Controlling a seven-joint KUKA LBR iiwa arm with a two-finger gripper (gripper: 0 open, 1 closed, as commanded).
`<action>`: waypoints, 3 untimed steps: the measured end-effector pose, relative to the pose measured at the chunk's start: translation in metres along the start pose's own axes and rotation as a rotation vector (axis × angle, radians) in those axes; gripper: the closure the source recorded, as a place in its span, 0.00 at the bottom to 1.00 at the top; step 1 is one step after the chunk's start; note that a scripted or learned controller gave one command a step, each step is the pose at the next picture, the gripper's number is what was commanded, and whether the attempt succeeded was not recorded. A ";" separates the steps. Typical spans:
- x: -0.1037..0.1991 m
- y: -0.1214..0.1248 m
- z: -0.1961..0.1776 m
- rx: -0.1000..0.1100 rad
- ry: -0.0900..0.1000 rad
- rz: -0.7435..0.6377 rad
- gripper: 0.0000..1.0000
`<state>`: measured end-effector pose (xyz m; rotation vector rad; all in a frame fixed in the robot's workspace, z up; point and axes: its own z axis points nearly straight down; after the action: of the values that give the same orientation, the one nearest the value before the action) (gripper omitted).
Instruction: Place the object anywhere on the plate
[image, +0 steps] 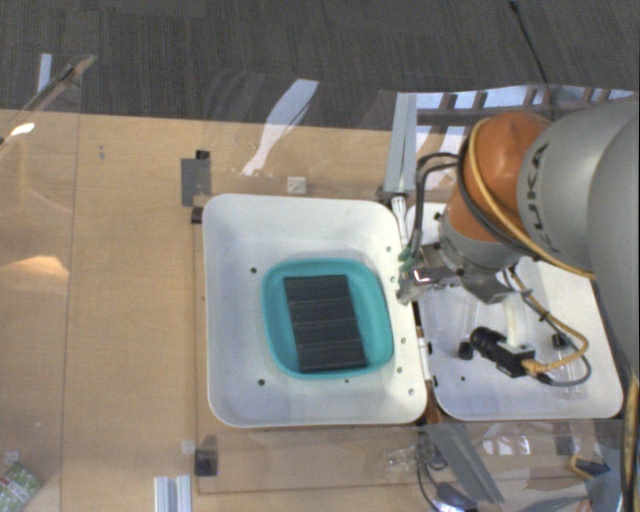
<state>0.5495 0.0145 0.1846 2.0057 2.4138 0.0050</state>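
The dark block (323, 322) lies flat on the plate (375, 320). It is a dark grey rectangle with lines across its top. Its long sides run nearly from 12 o'clock to 6 o'clock. It sits in the middle of the plate, with a blue-green edge showing all the way around it. Nothing is touching the dark block.

The plate is blue-green and square with round corners. It rests near the middle of the left bin (240, 390), which is white and shallow.

At 3 o'clock from the plate, the gripper (425, 278) hangs over the place where the two bins meet. It is near the plate's edge but apart from it, and well away from the dark block. Most of the gripper is hidden under the arm (590, 190), so it is not clear whether it is spread or pressed together, and no thing can be seen in it.

The arm is big and grey with an orange band (505, 160). It comes in from 3 o'clock and covers the 12 o'clock part of the right bin (600, 400), which is also white.

Both bins sit side by side on a light brown bench (100, 300). A small black clip (197, 178) sits on the bench at 11 o'clock from the left bin.
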 end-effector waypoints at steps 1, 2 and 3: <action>0.083 0.019 0.000 -0.001 0.001 -0.008 1.00; 0.083 0.019 0.000 0.000 0.001 -0.008 0.00; 0.084 0.021 -0.011 -0.005 0.000 -0.015 1.00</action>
<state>0.5547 0.1006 0.1958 1.9856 2.4265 0.0115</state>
